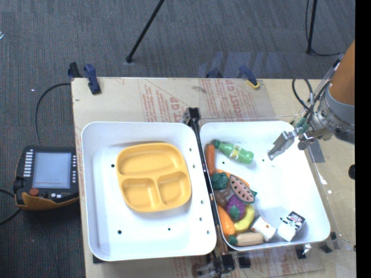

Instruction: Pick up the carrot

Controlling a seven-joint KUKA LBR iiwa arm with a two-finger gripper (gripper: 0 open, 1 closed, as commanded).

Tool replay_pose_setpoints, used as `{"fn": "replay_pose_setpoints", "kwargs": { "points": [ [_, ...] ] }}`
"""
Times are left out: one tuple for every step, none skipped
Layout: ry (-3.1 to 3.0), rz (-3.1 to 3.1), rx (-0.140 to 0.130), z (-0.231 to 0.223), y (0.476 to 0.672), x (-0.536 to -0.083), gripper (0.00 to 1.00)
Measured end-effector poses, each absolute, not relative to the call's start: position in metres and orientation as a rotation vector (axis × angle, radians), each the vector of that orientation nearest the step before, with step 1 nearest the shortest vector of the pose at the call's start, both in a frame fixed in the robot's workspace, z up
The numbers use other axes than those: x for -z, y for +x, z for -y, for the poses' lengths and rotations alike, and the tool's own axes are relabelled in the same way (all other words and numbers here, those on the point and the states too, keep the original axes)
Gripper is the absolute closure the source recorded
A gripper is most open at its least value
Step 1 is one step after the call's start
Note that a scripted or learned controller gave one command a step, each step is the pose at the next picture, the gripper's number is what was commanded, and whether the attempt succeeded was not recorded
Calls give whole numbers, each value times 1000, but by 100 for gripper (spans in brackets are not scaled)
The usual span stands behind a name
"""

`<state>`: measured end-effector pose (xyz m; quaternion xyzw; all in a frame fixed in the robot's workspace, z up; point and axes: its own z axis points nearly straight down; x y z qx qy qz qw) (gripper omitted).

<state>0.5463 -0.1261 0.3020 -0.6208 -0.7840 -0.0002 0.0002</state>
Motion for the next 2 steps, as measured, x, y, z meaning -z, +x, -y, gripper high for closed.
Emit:
{"fn": "replay_pose_setpoints", "kwargs": {
  "points": [
    [-2053,2364,-6,50,517,-251,0],
    [-2103,2317,-13,-19,473,-183,0]
  ]
}}
